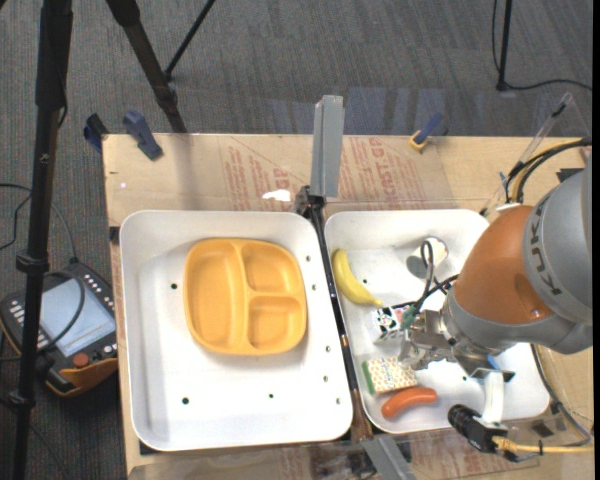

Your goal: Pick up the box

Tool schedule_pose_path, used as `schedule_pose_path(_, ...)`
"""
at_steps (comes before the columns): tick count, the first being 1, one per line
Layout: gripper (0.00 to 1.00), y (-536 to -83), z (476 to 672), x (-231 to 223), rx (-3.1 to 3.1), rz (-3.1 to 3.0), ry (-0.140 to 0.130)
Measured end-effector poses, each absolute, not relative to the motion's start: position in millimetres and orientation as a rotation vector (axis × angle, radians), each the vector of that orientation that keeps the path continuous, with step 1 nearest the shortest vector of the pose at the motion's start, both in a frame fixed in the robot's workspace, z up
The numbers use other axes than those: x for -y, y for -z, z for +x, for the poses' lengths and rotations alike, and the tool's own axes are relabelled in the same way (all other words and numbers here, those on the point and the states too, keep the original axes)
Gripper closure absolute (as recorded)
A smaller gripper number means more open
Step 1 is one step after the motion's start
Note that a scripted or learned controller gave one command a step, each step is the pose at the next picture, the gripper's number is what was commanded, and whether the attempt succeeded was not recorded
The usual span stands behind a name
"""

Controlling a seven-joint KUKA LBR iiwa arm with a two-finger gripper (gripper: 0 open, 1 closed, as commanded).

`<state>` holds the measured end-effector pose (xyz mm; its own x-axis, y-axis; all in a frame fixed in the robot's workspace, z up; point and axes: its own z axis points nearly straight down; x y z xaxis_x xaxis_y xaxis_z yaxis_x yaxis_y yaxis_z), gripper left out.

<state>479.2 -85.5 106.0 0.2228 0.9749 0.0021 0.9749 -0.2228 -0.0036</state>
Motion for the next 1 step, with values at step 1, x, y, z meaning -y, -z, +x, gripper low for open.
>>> schedule_pose_path(1, 1.0, -111.9, 479.3, 85.4, 1.949, -2.45, -0.006)
